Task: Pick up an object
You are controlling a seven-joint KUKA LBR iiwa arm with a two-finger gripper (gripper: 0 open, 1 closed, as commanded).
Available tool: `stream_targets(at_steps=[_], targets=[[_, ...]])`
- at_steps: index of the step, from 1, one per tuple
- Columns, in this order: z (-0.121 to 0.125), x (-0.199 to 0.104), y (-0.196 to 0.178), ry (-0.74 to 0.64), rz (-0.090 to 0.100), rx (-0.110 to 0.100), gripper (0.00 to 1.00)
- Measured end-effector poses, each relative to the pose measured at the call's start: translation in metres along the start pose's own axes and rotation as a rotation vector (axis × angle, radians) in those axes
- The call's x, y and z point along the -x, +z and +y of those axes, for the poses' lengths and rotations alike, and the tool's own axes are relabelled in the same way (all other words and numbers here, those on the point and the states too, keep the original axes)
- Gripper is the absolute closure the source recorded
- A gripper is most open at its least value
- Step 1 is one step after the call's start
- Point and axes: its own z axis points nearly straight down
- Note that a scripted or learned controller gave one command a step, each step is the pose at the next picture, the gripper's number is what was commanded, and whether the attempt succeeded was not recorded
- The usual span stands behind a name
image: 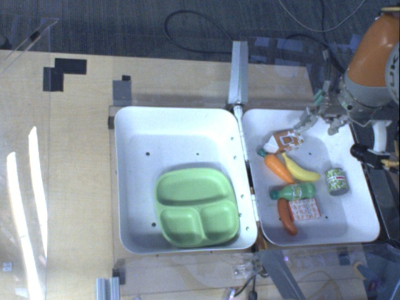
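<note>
The gripper [320, 119] hangs with fingers apart and nothing between them over the right bin's [369, 220] far edge — the small carton [286, 140] lies just left and nearer.

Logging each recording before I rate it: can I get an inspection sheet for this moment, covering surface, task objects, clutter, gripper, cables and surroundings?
Surface: wooden bench bearing a left bin and a right bin, side by side.
Task objects: all in the right bin: carrot, banana, green bottle, small can, carton, hot dog and a flat printed card.
Clutter: green divided tray in the left bin.
Gripper: gripper over the right bin's far edge, near the carton, open, nothing between its fingers.
Cables: black cables on the floor beyond the bench.
Surroundings: dark carpet; black markers on the bench.
</note>
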Motion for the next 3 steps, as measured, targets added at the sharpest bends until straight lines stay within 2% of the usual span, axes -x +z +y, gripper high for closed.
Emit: stream_targets(at_steps=[1,2,3], targets=[[-0.029,-0.043,0.087,-0.256,0.0,0.002,0.0],[-0.041,-0.005,0.104,-0.249,-0.001,0.004,0.0],[-0.038,-0.006,0.091,-0.251,-0.001,0.01,1.0]])
